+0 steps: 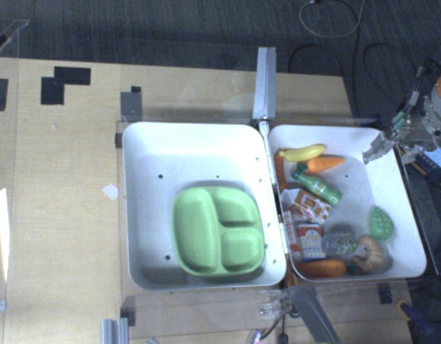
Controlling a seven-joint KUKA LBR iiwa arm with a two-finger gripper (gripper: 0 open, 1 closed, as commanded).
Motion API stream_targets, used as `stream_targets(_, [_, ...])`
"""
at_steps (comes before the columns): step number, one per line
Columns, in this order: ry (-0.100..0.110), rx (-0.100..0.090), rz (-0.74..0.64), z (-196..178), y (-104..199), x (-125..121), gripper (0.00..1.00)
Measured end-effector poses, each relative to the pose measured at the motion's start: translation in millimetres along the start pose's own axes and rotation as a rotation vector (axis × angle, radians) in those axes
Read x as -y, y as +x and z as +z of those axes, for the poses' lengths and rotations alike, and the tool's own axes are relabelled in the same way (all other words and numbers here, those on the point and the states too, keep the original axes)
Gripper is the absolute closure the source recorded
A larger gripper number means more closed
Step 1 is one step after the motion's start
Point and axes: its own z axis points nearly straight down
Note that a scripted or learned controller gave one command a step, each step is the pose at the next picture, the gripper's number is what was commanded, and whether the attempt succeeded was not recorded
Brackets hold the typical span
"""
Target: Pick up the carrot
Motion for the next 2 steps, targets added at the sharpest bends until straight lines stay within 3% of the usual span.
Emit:
stream_targets(1, [-0.028, 0.008, -0.102, 125.7, 30.4, -64.5, 0.0])
stream_targets(2, [-0.019, 0.023, -0.389, 131.8, 52.6, -78.6, 0.0])
